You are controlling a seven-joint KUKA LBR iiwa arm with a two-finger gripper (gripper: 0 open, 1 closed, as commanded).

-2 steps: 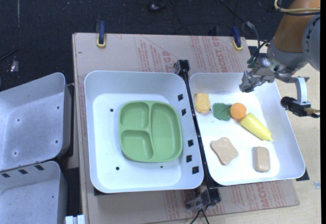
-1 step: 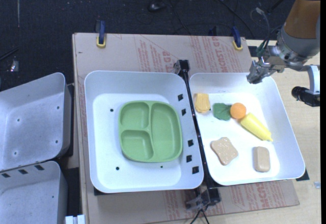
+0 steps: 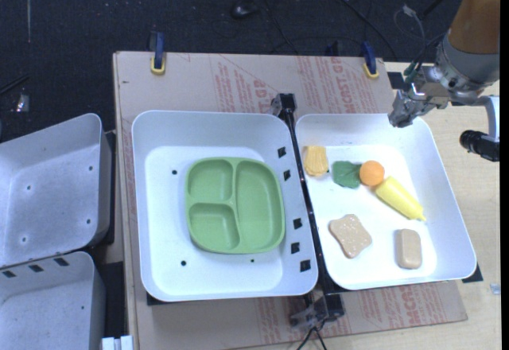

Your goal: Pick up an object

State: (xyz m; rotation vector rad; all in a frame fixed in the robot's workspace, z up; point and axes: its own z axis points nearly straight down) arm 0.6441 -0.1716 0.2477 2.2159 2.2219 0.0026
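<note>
The right bin holds several toy foods: a tan waffle-like piece, a green leaf, an orange ball, a yellow corn cob, a toast slice and a beige bar. My gripper hangs over the bin's far right corner, above and to the right of the orange ball, touching none of the foods. Nothing shows between its tips.
A green three-compartment tray lies in the left bin. Two blue clamps hold the cardboard base at its far edge. Spare white bins sit to the left of the bench.
</note>
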